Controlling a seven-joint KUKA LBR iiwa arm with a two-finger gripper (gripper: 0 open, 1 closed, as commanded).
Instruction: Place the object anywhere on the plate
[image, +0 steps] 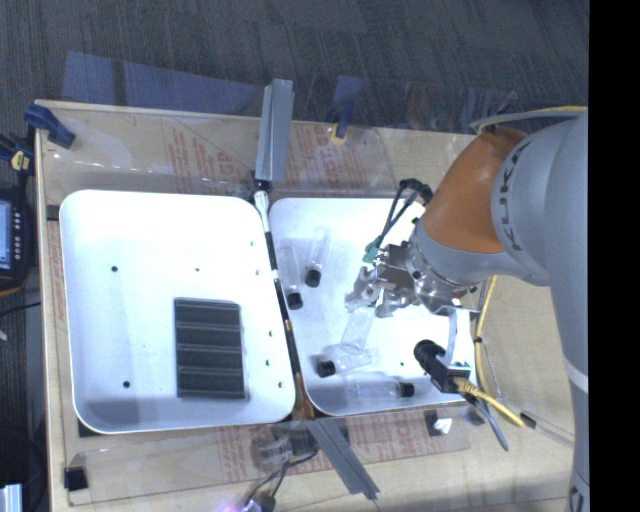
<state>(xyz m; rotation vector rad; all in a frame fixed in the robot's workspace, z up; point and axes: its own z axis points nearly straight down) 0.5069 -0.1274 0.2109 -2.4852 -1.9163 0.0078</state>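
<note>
Camera view, near to far. Bench (200, 455) edge: metal bar (345, 460). Left bin (100, 230): dark ribbed plate (210, 348) flat on floor, toward near side. Right bin (330, 215): clear vial (380, 387) with dark cap lying along near wall; second vial (340, 358) just beyond it; third vial (316, 255) near far-left corner; small dark cap (294, 298) beside divider. Gripper (372, 297) low over right bin centre, above vials; open or closed: cannot tell. Arm (510, 200) enters from right.
</note>
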